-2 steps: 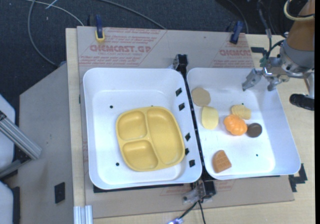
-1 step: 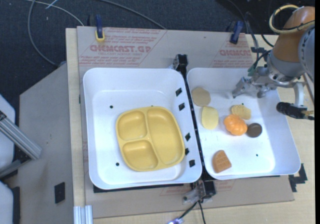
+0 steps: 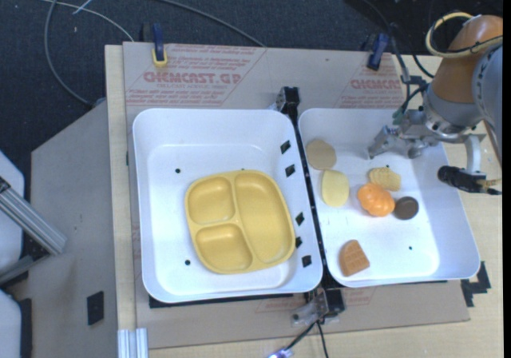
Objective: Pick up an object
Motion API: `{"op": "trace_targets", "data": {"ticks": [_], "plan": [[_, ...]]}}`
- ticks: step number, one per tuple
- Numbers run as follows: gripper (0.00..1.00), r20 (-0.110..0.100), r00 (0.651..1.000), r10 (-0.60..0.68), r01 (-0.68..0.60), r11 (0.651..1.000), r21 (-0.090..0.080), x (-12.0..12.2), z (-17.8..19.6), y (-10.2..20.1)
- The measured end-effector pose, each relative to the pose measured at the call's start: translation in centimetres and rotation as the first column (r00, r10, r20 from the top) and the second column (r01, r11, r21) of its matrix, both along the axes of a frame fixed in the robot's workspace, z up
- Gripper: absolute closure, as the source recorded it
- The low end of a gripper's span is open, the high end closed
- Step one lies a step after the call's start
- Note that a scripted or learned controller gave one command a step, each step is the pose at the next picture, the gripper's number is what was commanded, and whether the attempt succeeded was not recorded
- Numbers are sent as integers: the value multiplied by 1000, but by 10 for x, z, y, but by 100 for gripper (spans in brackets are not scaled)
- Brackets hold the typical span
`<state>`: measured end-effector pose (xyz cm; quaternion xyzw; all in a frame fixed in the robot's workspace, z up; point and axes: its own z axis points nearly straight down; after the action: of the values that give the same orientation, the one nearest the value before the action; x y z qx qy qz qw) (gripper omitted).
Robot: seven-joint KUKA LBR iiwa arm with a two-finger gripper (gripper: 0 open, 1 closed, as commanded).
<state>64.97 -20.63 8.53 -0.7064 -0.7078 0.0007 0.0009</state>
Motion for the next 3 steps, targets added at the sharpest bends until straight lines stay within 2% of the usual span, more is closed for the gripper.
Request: {"op": "trace_targets", "data": {"ticks": [1, 3], "plan": [[100, 3, 1000, 1, -1, 1000, -1, 1, 12, 0], [100, 8, 1000, -3, 3, 1000, -2, -10, 110, 2]]}}
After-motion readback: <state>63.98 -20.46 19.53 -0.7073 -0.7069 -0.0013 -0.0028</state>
